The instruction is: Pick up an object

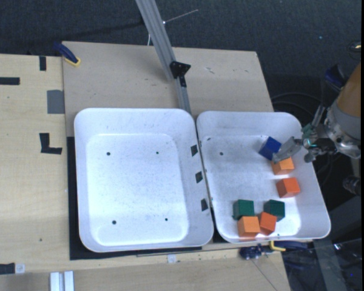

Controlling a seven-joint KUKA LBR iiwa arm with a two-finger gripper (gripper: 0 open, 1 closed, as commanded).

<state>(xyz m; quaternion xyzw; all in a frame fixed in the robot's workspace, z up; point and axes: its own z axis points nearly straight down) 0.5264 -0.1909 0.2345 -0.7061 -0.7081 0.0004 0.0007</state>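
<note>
Looking down at a slant, we see a pale wooden bench [139,71] carrying two shallow white bins side by side at the centre of the frame. We find the left bin [85,180] holding no blocks, only a few small dark dots on its floor. We find the right bin [230,132] holding seven small blocks, all toward its right and lower parts.

At the right edge of the frame we see the grey arm [346,111] reaching in, with an orange patch near its top. Its gripper [291,145] sits over the upper right part of the right bin, and we cannot tell whether the jaws are released or clenched, since the fingers blur into the blocks beneath them.

Just left of the gripper we see a blue block [269,147], tilted on the bin floor. Touching it from the lower right is an upper orange block [283,165], right under the gripper tip. Below that, slightly apart, lies a second orange block [288,187].

Along the lower part of the right bin we see a cluster: a left green block [243,208], a right green block [274,208], a lower left orange block [249,225] and a lower right orange block [267,222], all close together.

A grey metal pole [158,32] slants from the top of the frame down to the gap between the bins
</note>
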